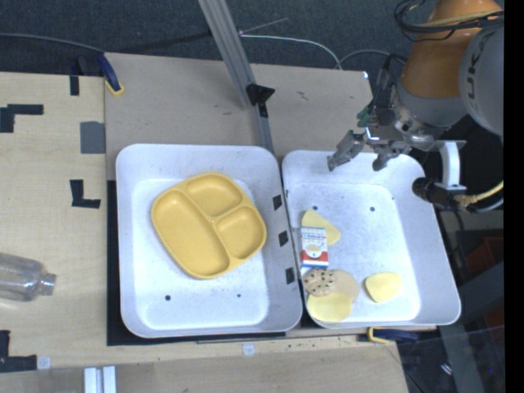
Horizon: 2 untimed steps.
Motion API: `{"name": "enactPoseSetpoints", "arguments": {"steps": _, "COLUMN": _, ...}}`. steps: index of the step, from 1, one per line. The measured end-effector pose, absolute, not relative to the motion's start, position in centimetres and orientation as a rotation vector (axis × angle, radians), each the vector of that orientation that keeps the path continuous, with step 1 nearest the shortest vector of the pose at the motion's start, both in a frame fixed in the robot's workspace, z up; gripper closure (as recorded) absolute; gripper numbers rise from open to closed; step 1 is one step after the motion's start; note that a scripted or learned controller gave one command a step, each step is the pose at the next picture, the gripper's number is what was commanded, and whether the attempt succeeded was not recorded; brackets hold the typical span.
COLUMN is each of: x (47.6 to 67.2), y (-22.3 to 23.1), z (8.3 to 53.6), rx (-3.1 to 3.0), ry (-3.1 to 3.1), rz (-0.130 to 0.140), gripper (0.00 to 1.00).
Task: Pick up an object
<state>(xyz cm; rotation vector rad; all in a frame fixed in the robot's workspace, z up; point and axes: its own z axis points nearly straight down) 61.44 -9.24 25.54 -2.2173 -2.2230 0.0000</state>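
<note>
The two-finger gripper (360, 155) hangs with fingers spread and nothing between them above the far rim of the right shallow white bin (426, 244). Candidate objects lie at its near end, well apart: a small red-and-white carton (315, 248), a speckled round cookie (318, 282), and a pale yellow lump (382, 286). A yellow compartment plate (208, 223) occupies the left bin (131, 219).

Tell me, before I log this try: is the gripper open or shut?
Open. The gripper hangs over the right bin's far edge, fingers spread, nothing between them.
</note>
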Motion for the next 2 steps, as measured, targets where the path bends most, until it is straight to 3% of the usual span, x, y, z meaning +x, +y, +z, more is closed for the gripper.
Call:
{"name": "enactPoseSetpoints", "arguments": {"steps": 1, "x": 61.5, "y": -9.1, "z": 26.5, "rx": -2.214, "ry": -2.224, "rz": -0.002, "gripper": 1.00}}
{"name": "enactPoseSetpoints", "arguments": {"steps": 2, "x": 53.6, "y": 3.1, "z": 19.7, "rx": -2.207, "ry": -2.224, "rz": 0.007, "gripper": 1.00}}
